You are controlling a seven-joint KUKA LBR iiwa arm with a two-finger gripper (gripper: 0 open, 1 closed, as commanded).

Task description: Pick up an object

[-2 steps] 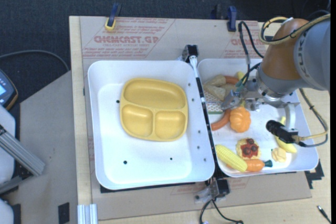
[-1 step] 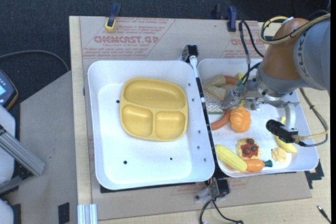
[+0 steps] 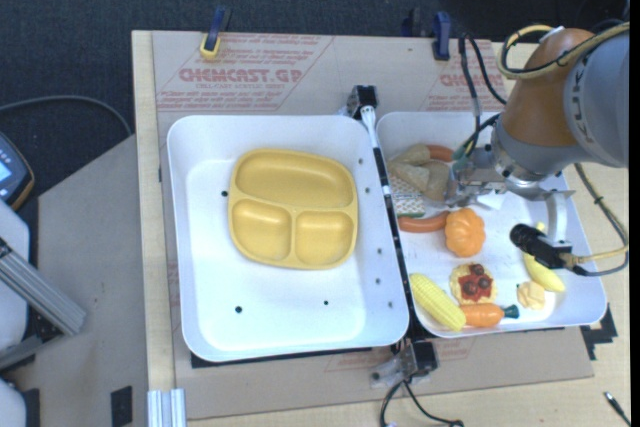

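The left bin (image 3: 200,245) holds a yellow divided tray (image 3: 293,208). The arm (image 3: 560,95) reaches over the right bin (image 3: 580,300), its gripper (image 3: 470,185) low above a hot dog (image 3: 425,221) and an orange pumpkin (image 3: 464,231); jaw state cannot be determined. Near the front lie a corn cob (image 3: 437,302), a small pizza (image 3: 473,283) and a banana (image 3: 543,273)

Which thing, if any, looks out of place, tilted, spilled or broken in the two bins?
Nothing stands out. The yellow divided plate lies flat in the left bin, a little turned against the bin's edges. The toy foods, such as the corn cob and the orange pumpkin, lie loose in the right bin.
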